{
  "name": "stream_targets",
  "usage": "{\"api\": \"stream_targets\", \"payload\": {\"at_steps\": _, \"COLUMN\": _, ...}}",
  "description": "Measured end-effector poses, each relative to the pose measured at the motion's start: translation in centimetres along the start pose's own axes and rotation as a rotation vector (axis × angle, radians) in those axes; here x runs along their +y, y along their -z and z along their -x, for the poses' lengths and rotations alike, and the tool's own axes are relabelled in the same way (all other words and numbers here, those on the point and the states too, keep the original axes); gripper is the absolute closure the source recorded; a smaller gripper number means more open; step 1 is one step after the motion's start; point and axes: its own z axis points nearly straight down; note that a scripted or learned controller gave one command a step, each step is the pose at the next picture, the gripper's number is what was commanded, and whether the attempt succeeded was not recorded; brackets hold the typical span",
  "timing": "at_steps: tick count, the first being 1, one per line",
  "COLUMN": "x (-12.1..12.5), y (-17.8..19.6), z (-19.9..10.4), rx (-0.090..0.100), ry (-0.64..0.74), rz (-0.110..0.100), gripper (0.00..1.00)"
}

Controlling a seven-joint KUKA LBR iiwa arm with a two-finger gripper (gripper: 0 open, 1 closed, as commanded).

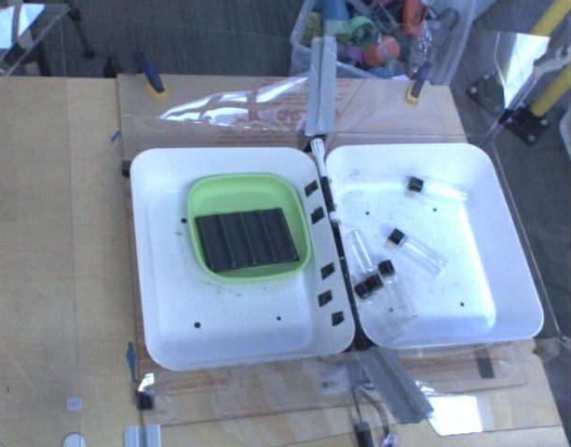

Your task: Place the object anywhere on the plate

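Observation:
A green square plate (295, 199) sits in the left white bin (164, 277). On the plate lies a dark ribbed rectangular object (246, 239), flat and slightly turned. The right white bin (495, 250) holds several clear vials with black caps: one near the back (432, 188), one in the middle (414, 250), and others at the bin's left side (371, 282).
A row of black clips (322, 250) runs along the divider between the bins. A clear box of colourful items (383, 17) stands behind the bins. Blue and orange clamps (150, 74) hold the board at the back. Bare wooden bench lies to the left.

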Motion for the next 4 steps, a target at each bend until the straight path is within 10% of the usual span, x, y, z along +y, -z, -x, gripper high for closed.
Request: {"api": "stream_targets", "payload": {"at_steps": 4, "x": 0.0, "y": 0.0, "z": 0.0, "rx": 0.0, "ry": 0.0, "rz": 0.0, "gripper": 0.0}}
